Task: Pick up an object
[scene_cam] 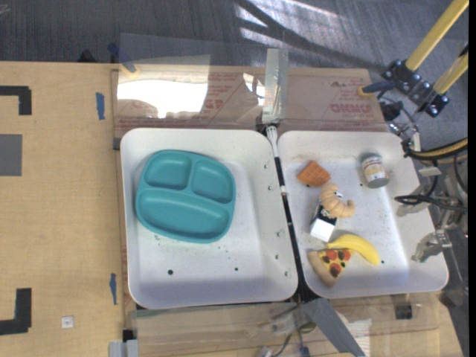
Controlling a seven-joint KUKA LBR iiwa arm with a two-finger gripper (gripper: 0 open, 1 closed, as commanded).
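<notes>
While the end effector (437, 238) sits at the bin's (416, 277) right edge — finger state unclear — the can's (373, 169) label is unreadable.

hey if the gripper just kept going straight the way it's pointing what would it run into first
Hard to tell. The gripper sits at the right bin's right rim; heading left, the banana looks first, though depth is unclear.

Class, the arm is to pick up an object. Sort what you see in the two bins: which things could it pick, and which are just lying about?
Could be picked, all in the right bin:
banana
pizza slice
croissant
orange cracker
small can

Just lying about:
teal divided tray in the left bin
</notes>
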